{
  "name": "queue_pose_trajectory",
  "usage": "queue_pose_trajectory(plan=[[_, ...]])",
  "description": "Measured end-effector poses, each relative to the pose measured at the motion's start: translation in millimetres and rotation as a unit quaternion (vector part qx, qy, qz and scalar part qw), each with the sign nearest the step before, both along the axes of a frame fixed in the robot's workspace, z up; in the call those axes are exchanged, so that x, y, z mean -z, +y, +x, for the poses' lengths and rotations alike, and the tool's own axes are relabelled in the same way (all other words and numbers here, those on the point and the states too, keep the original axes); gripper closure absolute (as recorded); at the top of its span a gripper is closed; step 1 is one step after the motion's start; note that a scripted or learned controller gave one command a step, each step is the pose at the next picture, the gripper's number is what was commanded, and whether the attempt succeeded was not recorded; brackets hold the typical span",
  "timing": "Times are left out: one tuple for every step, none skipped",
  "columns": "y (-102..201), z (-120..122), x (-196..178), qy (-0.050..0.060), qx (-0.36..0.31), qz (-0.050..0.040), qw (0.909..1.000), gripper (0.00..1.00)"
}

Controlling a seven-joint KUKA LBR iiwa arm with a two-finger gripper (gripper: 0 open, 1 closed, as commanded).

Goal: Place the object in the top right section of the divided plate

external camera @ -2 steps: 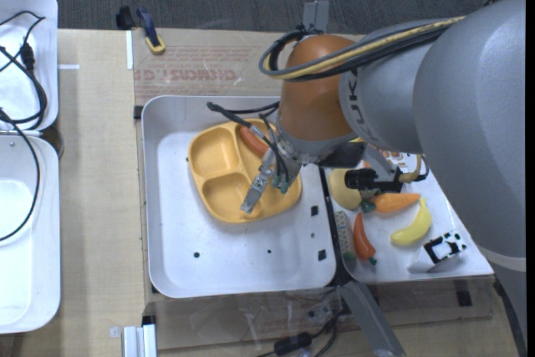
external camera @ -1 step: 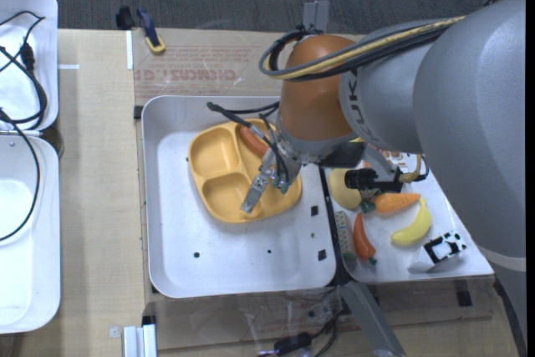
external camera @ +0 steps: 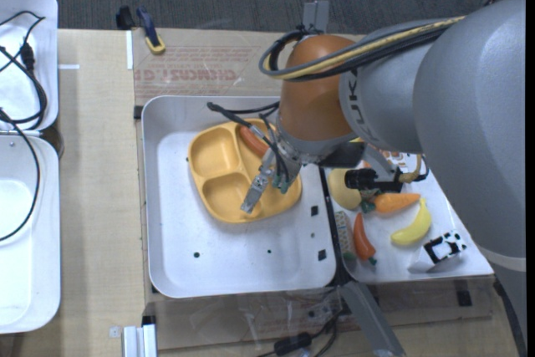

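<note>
Nearest the camera, the front of the left white bin [external camera: 234, 276] is bare plastic with a few dark specks. Just right of it, the second bin [external camera: 468, 267] holds toy food: a red-orange chili or carrot [external camera: 363, 237], a banana [external camera: 414, 226], an orange carrot [external camera: 393, 201], a pale yellow round fruit [external camera: 341, 188], plus a small black-and-white tag [external camera: 443, 247].

Further in, the yellow divided plate [external camera: 219, 159] lies in the left bin, and the claw [external camera: 266, 181] hangs low over the plate's right side, its grey fingers pointing down toward the lower right compartment. Whether they are apart or together I cannot tell, and nothing is plainly seen between them.

The task's thing looks to be the orange sausage-like piece [external camera: 252, 139], lying at the plate's top right, partly under the wrist. It is probably light, hard, smooth plastic, likely to roll or slip, so a pinch across its narrow middle would suit. The plate's ridges and a dark cable [external camera: 230, 109] crowd that corner.

Farthest off, the surface [external camera: 100, 146] carries a blue-and-yellow clamp [external camera: 149, 33].
</note>
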State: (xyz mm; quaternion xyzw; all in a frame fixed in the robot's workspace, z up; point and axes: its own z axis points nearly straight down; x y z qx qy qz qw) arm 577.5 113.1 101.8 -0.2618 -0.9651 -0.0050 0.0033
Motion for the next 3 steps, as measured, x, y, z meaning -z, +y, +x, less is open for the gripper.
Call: queue_pose_trajectory(plan=[[0.0,0.0,0.0,0.0,0.0,0.0,1.0,0.0],[0.0,0.0,0.0,0.0,0.0,0.0,1.0,0.0],[17.3,9.8,-67.1,-0.003,-0.03,-0.0059,0.9995,0.0]])
